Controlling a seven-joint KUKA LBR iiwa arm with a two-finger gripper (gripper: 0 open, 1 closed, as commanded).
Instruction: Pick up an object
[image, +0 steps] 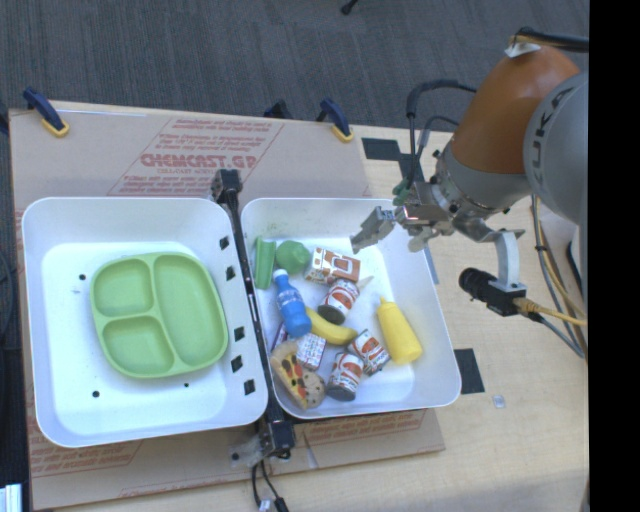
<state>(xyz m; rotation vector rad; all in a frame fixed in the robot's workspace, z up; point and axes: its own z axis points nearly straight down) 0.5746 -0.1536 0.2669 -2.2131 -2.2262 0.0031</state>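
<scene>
Two-finger metal pincer hovering over upper right part of right shallow white bin; fingers spread apart, gripping nothing. Just below-left of pincer: small red-and-white carton. Further left: green plastic cup and green rounded lump. Below pincer: red-and-white cans, yellow banana, blue plastic bottle, yellow squeeze bottle. Far left of pincer, in left shallow white bin: green divided plastic plate.

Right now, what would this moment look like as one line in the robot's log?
hand: above right bin's back edge, holding nothing | nearest item: small carton | blue bottle, banana: untouched | left bin: green divided plate
</scene>
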